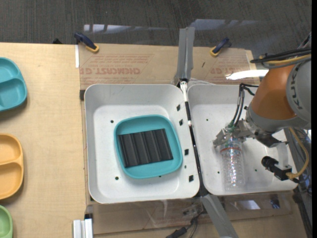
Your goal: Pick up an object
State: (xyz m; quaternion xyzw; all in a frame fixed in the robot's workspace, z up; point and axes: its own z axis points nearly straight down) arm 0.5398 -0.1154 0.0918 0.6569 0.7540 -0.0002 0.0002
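End effector (229, 135) touching bottle (232, 165).

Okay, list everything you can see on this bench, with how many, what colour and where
Shallow white plastic bins: two, white, side by side mid-bench.
Teal rectangular tray with dark ribbed insert: one, teal and dark grey, in the left-hand bin.
Clear plastic bottle: one, transparent, lying in the right-hand bin, its top at the gripper.
Divided plastic plates: three, teal, orange and green, along the bench's left edge.
Spring clamps: two, blue with orange tips, on the cardboard behind the bins.
Robot arm: one, grey with orange band, from the right.
Gripper: one, at the bottle's top.
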